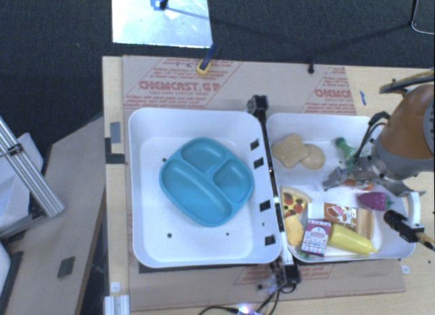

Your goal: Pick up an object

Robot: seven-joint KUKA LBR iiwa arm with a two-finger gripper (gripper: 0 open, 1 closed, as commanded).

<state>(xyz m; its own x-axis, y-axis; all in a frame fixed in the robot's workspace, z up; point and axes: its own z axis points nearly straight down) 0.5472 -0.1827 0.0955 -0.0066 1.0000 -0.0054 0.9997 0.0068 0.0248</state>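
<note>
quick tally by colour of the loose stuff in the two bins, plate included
Blue: 1, the divided plate in the left bin.
Tan: 1, the bread slices.
Green: 1, a small item.
Purple: 1, a piece by the gripper.
Yellow: 1, the bottle.
Mixed colours: 3, the pizza slice, the small carton, the printed pack.
Total: 8 that I can make out; more may sit under the arm.

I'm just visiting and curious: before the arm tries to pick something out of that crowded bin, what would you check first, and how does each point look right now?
1. Gripper over the right bin: ok.
2. Objects within reach, such as the toast slices and pizza slice: ok.
3. Anything between the fingers: cannot tell.
4. Room around a target: not ok; the yellow bottle and pink carton touch.
5. Blue divided plate lies flat in the left bin: ok.
</note>
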